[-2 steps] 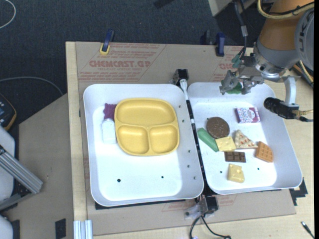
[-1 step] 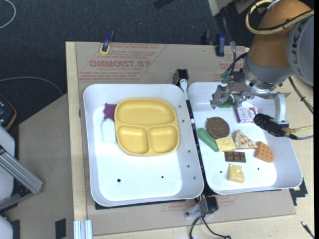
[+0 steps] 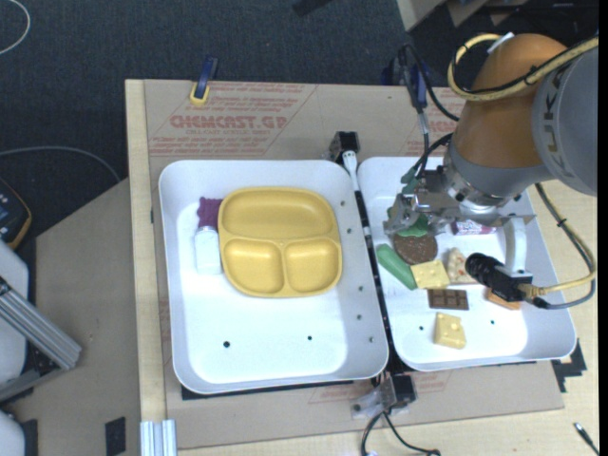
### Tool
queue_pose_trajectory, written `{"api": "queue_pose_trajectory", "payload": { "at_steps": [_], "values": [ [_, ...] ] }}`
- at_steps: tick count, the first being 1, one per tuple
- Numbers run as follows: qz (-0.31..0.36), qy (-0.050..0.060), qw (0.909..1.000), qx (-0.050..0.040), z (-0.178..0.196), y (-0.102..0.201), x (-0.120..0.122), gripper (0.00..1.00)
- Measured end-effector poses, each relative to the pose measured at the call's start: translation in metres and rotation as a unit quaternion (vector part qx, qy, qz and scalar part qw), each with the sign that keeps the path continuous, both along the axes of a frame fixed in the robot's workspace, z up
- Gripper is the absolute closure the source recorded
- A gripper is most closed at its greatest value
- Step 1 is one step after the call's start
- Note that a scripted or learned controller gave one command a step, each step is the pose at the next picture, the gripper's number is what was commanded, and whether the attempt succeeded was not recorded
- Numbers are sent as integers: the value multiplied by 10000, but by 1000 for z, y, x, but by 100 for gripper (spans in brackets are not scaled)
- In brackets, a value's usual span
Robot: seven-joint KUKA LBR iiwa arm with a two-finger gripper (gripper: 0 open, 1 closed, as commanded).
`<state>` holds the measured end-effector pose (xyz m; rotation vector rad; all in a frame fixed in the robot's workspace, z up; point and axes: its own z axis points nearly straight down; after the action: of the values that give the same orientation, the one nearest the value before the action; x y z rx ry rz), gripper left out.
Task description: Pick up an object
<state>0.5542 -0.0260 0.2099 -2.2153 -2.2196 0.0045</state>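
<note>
1. First, take the cookie (image 3: 415, 249) as the likely target: brown, round, lying flat in the right bin (image 3: 546, 345), just under the end effector (image 3: 407, 218).
2. Cannot tell whether the end effector is apart or together. Hangs over the cookie's upper-left edge, with nothing visibly clamped.
3. Mind the crowding: green piece (image 3: 392, 264) against or nearly against the cookie's lower left, cheese (image 3: 429, 275) just below the cookie, a pale scrap (image 3: 457, 262) just right of the cookie.
4. Centre over the cookie before descending; for now seems offset toward its upper left.
5. Pick a closing line that misses both green piece and cheese, probably left to right across the cookie's upper half.
6. Go low, almost to the bin floor: probably thin, with little edge to grip and apt to slip out.
7. Watch the bin wall (image 3: 372, 255) near the cookie's left; allow room on that side.
8. Lift straight and slowly, checking that the cookie comes up alone.
9. Leave the chocolate (image 3: 447, 299), farther below the cookie, and the tray (image 3: 280, 240), well left of the cookie.
</note>
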Motion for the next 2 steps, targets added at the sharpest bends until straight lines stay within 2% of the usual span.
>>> {"api": "queue_pose_trajectory", "payload": {
  "at_steps": [1, 2],
  "values": [
    [8, -10, 10000, 0, 13, 33, -29, 100],
    [0, -1, 10000, 1, 21, 59, -78, 100]
  ]
}}
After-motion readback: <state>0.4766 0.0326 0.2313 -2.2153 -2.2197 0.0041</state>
